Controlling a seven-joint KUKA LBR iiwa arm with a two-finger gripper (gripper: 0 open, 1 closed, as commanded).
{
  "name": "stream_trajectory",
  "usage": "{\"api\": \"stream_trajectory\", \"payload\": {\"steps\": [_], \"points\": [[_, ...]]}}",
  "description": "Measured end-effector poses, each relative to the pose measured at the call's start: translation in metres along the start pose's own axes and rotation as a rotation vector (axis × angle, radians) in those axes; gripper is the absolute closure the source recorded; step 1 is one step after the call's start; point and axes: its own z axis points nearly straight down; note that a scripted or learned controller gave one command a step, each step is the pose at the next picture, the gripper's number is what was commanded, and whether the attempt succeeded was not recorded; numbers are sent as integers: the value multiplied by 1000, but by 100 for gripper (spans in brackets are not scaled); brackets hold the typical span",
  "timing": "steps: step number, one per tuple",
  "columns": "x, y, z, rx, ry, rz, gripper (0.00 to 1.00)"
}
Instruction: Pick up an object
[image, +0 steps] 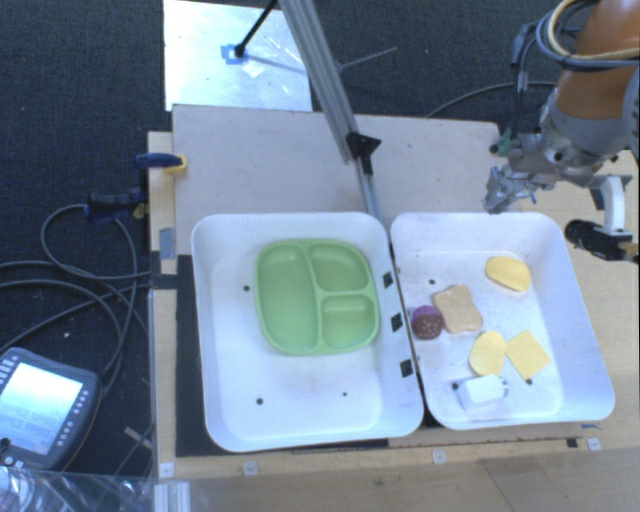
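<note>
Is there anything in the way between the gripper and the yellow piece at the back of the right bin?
Nothing visible does. The gripper sits over the back rim of the right bin, and the yellow piece lies on bare bin floor in front of it. The toast slice lies farther forward, off that line.

Green tray (316, 297) fills left bin (225, 400), food pieces crowd right bin (575, 290), far strip bare

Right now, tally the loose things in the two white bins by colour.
Yellow: 3, oval piece, round piece, square slice
Green: 1, divided plastic plate
Tan: 1, toast slice
Maroon: 1, round piece
White: 1, small block
Total: 7
</note>
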Motion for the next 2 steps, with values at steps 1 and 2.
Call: {"api": "stream_trajectory", "payload": {"steps": [1, 2], "points": [[51, -13, 3, 2, 0, 1, 100], [111, -18, 22, 2, 1, 0, 100]]}}
